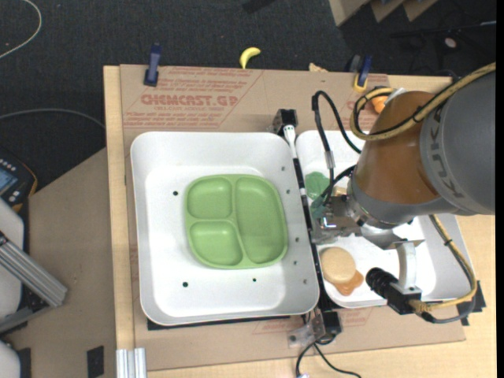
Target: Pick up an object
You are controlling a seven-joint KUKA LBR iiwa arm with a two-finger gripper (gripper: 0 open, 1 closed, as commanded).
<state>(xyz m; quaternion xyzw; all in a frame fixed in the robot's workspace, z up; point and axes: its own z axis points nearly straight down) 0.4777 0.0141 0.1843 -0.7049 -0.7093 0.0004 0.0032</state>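
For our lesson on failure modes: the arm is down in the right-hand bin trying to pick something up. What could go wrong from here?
1. The gripper works close to the bin wall, so it may bump the wall.
2. The green object lies partly under the arm, so a grasp could miss.
3. The tan round object sits close by and might get knocked.

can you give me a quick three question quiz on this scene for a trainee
1. True or false: the green plate lies in the left bin.
2. Which bin is the arm over? A) left B) right
3. Fill in: the round tan object lies in the ____ bin, near its front edge.

Key: 1 true; 2 B, the right bin; 3 right.
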